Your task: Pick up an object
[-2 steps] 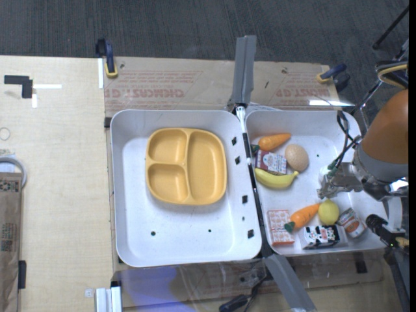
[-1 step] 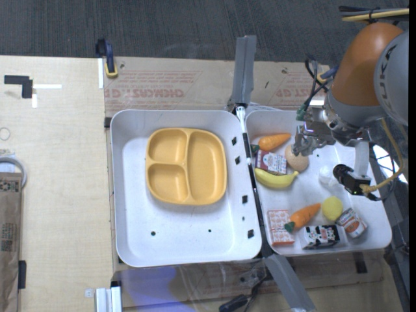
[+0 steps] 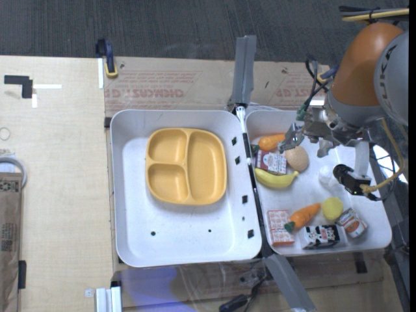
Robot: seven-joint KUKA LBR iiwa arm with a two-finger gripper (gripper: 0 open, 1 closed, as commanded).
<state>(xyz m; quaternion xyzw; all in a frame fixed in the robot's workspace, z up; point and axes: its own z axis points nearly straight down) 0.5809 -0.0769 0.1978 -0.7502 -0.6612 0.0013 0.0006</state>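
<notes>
Tool (image 3: 294,137) | over right bin (image 3: 380,236), just above potato (image 3: 297,158) | opening: cannot tell | nothing visibly held

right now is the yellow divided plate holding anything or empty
Empty: all three compartments of the yellow plate show bare yellow surface. It lies flat in the left bin.
</notes>
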